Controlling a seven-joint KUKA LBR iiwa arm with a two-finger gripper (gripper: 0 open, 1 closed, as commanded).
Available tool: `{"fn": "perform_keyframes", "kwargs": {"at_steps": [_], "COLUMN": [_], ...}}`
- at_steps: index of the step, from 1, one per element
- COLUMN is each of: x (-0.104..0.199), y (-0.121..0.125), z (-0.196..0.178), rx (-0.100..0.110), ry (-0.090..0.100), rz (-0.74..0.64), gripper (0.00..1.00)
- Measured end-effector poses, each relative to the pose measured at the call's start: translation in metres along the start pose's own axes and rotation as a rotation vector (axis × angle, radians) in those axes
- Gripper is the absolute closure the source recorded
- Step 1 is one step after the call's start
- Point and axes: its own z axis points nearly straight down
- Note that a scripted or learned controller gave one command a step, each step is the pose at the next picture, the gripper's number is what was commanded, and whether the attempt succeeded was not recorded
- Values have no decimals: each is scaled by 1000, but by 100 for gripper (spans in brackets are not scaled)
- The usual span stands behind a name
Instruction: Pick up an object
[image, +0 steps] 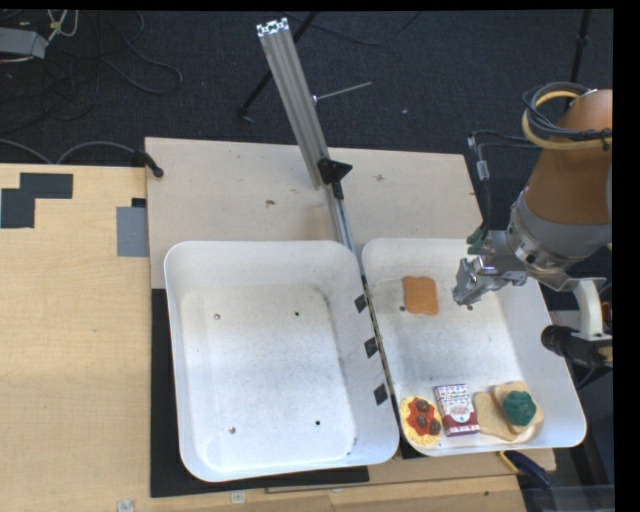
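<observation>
The grey two-finger gripper (470, 288) hangs over the right-hand shallow white bin (520, 330), just beside the flat tan-orange slab resembling a slice of toast (420, 295), on its right. Whether the tool is open or closed cannot be told at this slant. Nothing is visibly held. Risk, as judged: the slab lies flat and thin on the bin floor, so a descent may only skid over its top or push it toward the bin's left wall; the tool also sits off to the slab's side, so a straight drop could land on bare floor. Slab appearance: rounded-corner rectangle, matte, uniform orange-brown, lying alone in the upper middle of the right bin. Other candidates cluster at the near edge: a small round red-and-yellow pizza-like toy (422, 420), a red-and-white printed small box (456, 410) touching it, and a green lump on a beige bread-shaped piece (516, 408). Crowding there would invite a multi-object pinch or a miss.
</observation>
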Motion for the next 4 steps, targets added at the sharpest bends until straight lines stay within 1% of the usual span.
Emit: {"fn": "perform_keyframes", "kwargs": {"at_steps": [1,2,4], "x": [51,103,182], "y": [16,29,77], "z": [-2,18,37], "rx": [-1,2,-1], "ry": [0,0,-1], "rz": [0,1,1], "gripper": [100,100,100]}}
